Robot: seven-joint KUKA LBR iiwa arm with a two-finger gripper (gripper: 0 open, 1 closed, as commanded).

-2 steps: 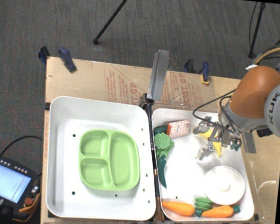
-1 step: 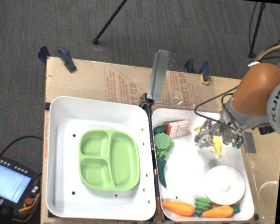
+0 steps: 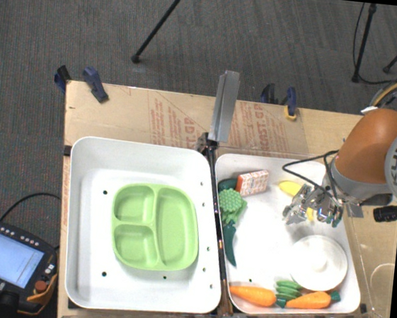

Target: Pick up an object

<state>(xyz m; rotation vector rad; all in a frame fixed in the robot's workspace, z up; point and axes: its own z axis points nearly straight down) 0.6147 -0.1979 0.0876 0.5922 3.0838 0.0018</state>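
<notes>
My gripper (image 3: 312, 209) hangs over the upper right part of the right bin (image 3: 265, 233), reaching in from the right. A yellow item (image 3: 291, 188) lies just left of and above it, partly hidden by the wrist. The same bin holds an orange carton (image 3: 253, 182), a green broccoli (image 3: 231, 205), a dark green vegetable (image 3: 230, 242), a white bowl (image 3: 318, 262), two carrots (image 3: 254, 295) (image 3: 308, 300) and a green pea pod (image 3: 288, 289). Nothing shows between the fingers.
The left bin (image 3: 89, 178) holds a green divided plate (image 3: 155, 227). A metal post (image 3: 223, 115) stands behind the bins' shared edge. Clamps (image 3: 93, 82) grip the bench's back edge. A teach pendant (image 3: 5, 264) lies at the lower left.
</notes>
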